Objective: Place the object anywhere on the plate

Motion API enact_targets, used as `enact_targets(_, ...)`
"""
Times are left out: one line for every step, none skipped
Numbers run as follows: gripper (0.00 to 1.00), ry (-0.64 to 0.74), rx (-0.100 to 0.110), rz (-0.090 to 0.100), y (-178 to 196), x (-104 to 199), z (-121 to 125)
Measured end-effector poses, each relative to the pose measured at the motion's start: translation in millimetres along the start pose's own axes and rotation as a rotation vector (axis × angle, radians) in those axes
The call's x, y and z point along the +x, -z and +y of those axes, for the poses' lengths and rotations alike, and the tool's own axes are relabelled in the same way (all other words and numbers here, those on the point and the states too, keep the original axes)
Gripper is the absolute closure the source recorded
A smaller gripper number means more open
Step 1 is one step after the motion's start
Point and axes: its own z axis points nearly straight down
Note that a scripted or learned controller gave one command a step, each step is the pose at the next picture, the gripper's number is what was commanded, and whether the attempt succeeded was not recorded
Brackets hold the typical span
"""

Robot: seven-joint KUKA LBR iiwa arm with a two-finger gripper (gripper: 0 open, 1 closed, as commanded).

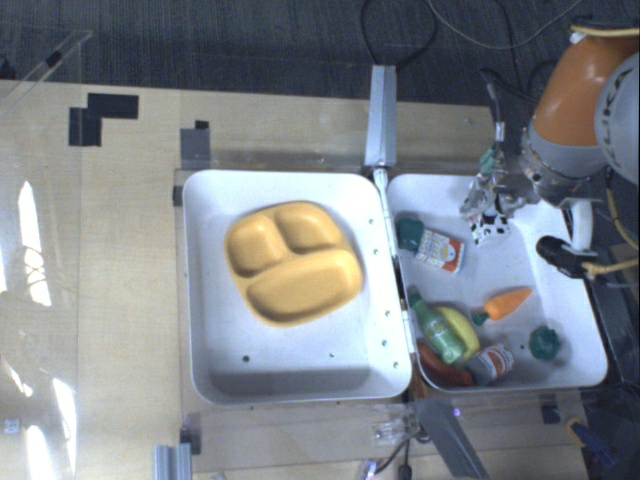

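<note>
hand [490, 213] over right bin [590, 363]

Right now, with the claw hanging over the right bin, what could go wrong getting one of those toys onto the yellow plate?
1. The claw is above bare floor near the juice carton, so closing here may catch nothing.
2. The green bottle and banana lie packed with other toys; a grab there could lift two or slip.
3. The divider between the bins could snag a low carry to the plate.
</note>
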Motion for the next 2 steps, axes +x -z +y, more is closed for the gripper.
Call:
enact_targets(1.0,0.286,0.001,0.003,-5,76,-9)
enact_targets(1.0,0.339,-0.001,0.003,-4,136,-5)
